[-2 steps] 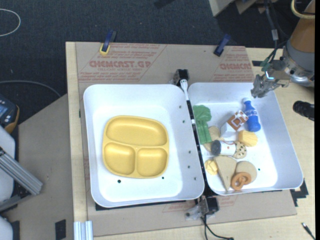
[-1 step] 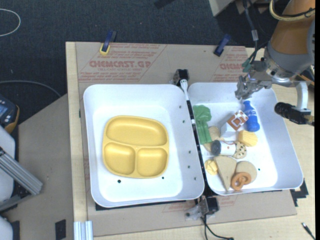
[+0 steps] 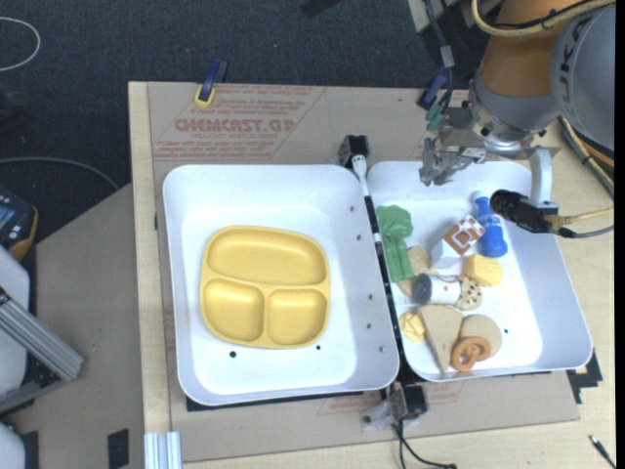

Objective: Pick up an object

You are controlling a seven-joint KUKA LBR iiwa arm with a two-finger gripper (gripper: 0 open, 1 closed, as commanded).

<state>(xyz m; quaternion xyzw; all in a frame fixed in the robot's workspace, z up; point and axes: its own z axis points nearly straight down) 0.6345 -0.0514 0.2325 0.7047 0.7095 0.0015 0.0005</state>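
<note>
Overhead, the gripper [image 3: 438, 167] hangs at the right bin's [image 3: 566, 296] far-left corner; whether its jaws are spread, I cannot tell. Nearby, the green object [image 3: 395, 234] lies lengthwise along the bin's left edge.

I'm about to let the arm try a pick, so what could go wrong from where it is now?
The toys lie packed together in the right bin, several touching, so the fingers may catch two at once or knock a neighbour aside. The gripper sits over the bin's far edge, close to the rim and apart from the pile; a straight descent there would probably close on nothing or strike the rim.
</note>
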